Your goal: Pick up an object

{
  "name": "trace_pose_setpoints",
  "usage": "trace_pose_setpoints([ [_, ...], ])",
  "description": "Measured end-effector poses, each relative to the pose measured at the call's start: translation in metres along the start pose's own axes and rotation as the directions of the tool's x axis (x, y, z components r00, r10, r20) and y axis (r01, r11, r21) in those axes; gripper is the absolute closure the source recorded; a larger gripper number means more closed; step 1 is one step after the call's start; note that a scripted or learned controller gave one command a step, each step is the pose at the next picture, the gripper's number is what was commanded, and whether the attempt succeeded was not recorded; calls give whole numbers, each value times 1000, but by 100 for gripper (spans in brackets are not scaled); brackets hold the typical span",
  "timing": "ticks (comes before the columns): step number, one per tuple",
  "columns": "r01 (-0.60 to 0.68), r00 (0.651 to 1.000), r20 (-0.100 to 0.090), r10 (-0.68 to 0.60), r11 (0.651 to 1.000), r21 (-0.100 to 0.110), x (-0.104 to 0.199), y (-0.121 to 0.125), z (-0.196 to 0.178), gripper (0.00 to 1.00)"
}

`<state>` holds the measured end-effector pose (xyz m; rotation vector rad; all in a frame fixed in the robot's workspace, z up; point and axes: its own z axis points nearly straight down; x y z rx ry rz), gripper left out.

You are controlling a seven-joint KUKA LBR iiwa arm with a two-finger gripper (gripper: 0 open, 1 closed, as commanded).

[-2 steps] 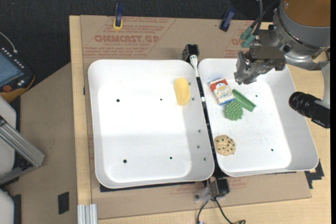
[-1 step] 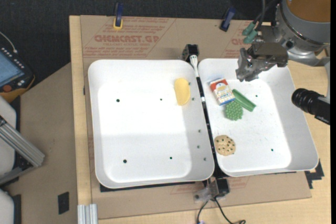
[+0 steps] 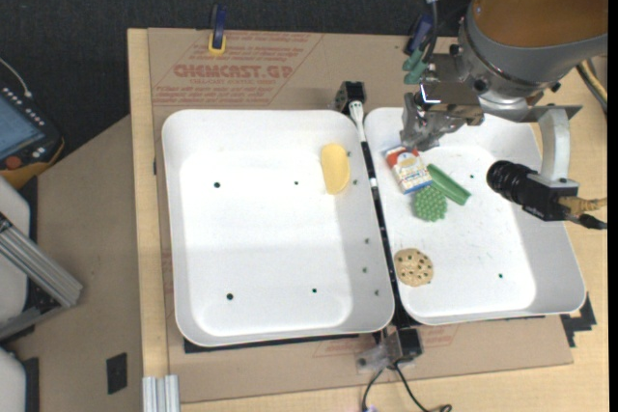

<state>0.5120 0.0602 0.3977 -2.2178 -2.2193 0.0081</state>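
Brown cardboard covers the bench under two white bins. At about 1 o'clock in the view, the gripper hangs low over the right bin; whether anything sits between its tips I cannot tell. Just below it, at 6 o'clock from the gripper, lies a small red-and-white carton, touching a green brush. A round cookie sits farther down. A yellow banana-like piece rests in the left bin.
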Motion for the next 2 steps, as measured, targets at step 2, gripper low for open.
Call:
trace_pose_setpoints([
  [2,-6,1000,0,6,1000,2,-37,-35,42,100],
])
